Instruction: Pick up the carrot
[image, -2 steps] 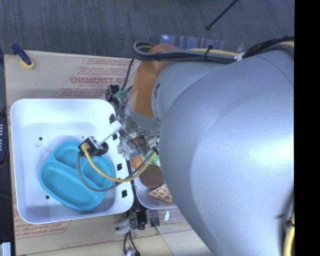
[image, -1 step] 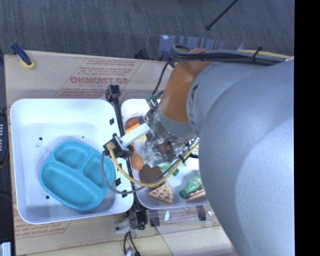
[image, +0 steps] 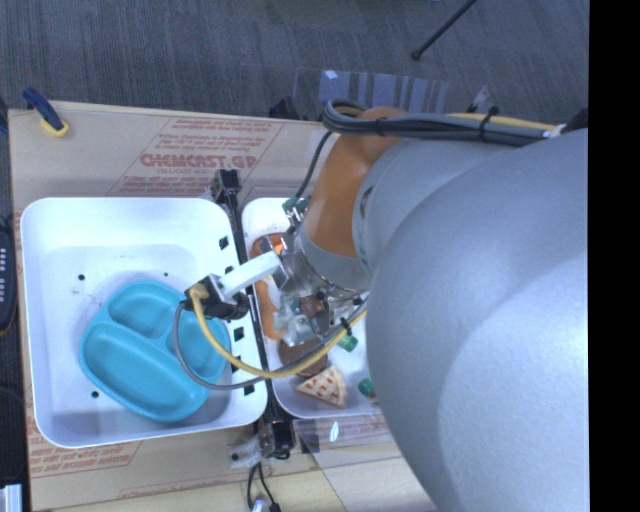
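The carrot (image: 268, 306) looks like a narrow orange strip lying lengthwise along the left wall of the right bin (image: 256, 214). My gripper (image: 300, 314) hangs low inside that bin, just right of the carrot and very close to it. The grey arm and its orange band cover most of the right bin. I cannot see anything clearly held at the gripper's tip.
A blue divided plate (image: 150, 348) lies in the left bin (image: 60, 225). A toy pizza slice (image: 323, 386) sits at the right bin's near edge, with small green pieces (image: 348, 342) beside it. A yellow cable (image: 215, 345) loops over the divider between the bins.
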